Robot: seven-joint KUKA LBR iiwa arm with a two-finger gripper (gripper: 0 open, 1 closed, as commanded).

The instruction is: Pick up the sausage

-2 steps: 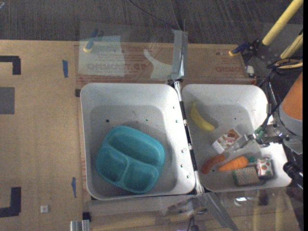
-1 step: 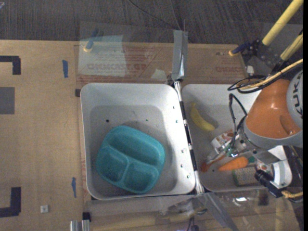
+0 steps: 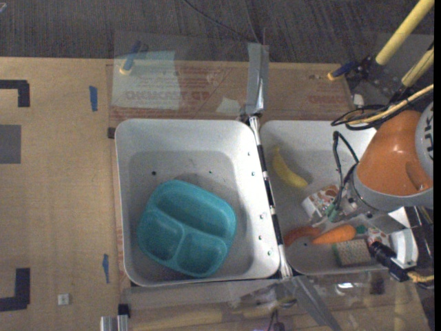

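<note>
One mirrored label (image 3: 160, 94), writing illegible.

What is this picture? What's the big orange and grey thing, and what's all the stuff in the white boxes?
You are looking down from a camera fixed above a workbench. The big orange and grey thing at the picture's right is a robot arm. A program moves it, a bit like a crane with a hand at the end. The hand is tucked under the arm here, so I can't tell what it is doing.

On the bench sit two shallow white bins side by side. The left bin holds a teal plate split into sections. The right bin holds toy food: a yellow banana, an orange carrot, and a reddish-brown piece next to the carrot, which may be the sausage the robot is supposed to pick up. There is also a small packet and a greenish block.
</note>
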